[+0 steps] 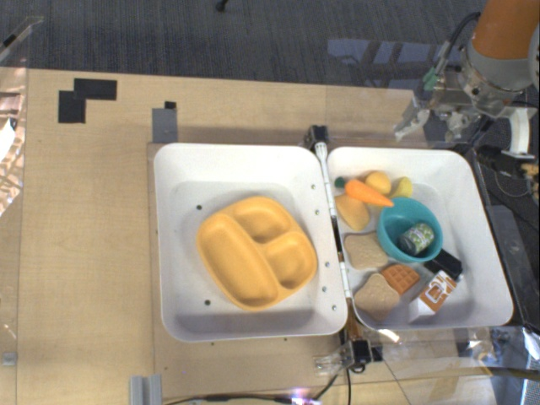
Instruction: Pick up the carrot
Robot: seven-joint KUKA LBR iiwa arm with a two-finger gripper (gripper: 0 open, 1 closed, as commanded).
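In the right bin (485,226), toward its upper left corner, the carrot (369,192) lies flat, its green top pointing at the divider and its tapered tip toward the teal bowl (409,230). You should note that it is crowded: a yellow round piece (377,180) sits touching or just behind it, a pale potato-like piece (353,213) lies just below, and the bowl rim stands just beside its tip. The bowl holds a small can (417,238). The left bin (169,226) carries a yellow divided plate (256,250).

The gripper (439,112) hangs above the surface beyond the right bin's far rim, well apart from the carrot. Its jaws appear spread, with nothing between them.

Judgement: the approach is not yet begun. You should bring the jaws over the carrot's thicker middle, turn them to close across its short width, and descend between the yellow piece and the potato-like piece. The likely fault is clipping a neighbour or the bowl rim.
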